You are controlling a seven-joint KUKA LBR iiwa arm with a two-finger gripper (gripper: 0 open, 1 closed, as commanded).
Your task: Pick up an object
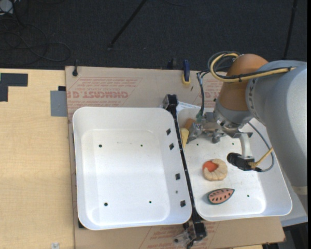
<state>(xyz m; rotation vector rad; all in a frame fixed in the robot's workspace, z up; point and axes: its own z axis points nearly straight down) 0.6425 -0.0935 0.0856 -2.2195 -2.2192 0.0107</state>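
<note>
Camera view, read from the left: bare bench, then the left bin [88,139], a shallow white tray with nothing lying in it, butted against the right bin [280,206] along a dark seam. Just right of that seam, at the far end of the right bin, a pale yellowish object [184,135] and a small brown piece [188,124] sit close to the wall. The gripper [207,133] is low over the bin floor just beside them, hanging from the grey arm [280,113] with its orange band [246,69]; whether the claw is apart or together cannot be told from this angle, and nothing is visibly between its tips. Nearer the camera lie a round tan cookie-like object with a red top [215,170] and a watermelon-slice toy [220,196], close together and apart from the gripper. My judgement is that the grasp is being attempted at the corner cluster. The risk there is the wall: the pieces may be too close to it for the gripper to get around one, so the claw could close on air or shove them along the seam. The looping cable [264,160] might also brush the cookie.
</note>
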